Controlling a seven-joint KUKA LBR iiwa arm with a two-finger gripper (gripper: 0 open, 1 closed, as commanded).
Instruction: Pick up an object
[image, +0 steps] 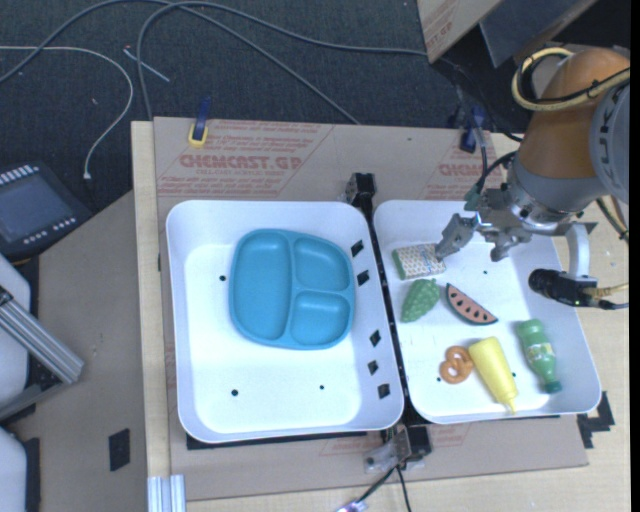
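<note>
Approach stage: nothing is lifted yet.
Your pincer (470, 235), fingers spread, hovers in the right bin (575, 395) just beside the pale block (417, 262); you next need to centre over it and descend.

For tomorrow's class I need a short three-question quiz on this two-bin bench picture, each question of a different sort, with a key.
1. True or false: the blue divided plate lies in the same bin as the toy food.
2. Multiple choice: which item lies closest to the end effector? A) green bottle B) pretzel C) white-and-green block
3. Fill in: the yellow bottle lies between the pretzel and the ____.

Key
1. False; the plate is in the left bin, the food in the right bin.
2. C
3. green bottle
</note>
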